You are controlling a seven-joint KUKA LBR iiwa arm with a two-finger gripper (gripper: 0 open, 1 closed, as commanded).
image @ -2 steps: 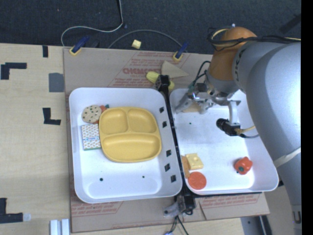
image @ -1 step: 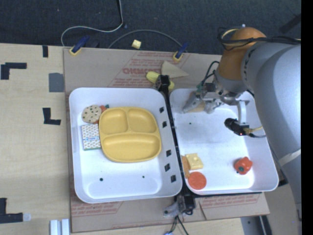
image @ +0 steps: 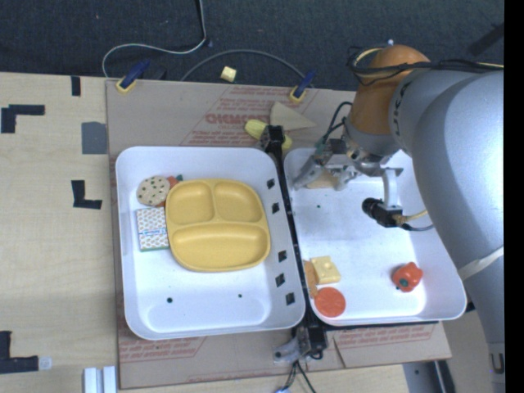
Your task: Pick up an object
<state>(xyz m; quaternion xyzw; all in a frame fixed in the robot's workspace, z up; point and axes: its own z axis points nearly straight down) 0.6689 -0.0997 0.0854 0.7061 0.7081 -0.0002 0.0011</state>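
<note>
My gripper point(image: 321, 170) hangs low over the far left corner of the right bin point(image: 360, 244), close to the divider between the bins. A small tan thing point(image: 336, 180) shows just under it, and I cannot tell whether it is held. Along the right bin's near edge lie a pale yellow block point(image: 324, 270), a round orange-red disc point(image: 331, 303) and a small red pepper-like piece point(image: 406, 277). The left bin point(image: 205, 309) holds a yellow divided plate point(image: 218, 223), a round cookie point(image: 152, 190) and a small patterned box point(image: 151, 228).
The grey arm point(image: 458, 146) covers the right side of the right bin. Behind the bins, on the cardboard, lie a yellow object point(image: 256, 128) and a tan wedge point(image: 292, 117). Cables and clamps point(image: 131, 79) run along the far edge.
</note>
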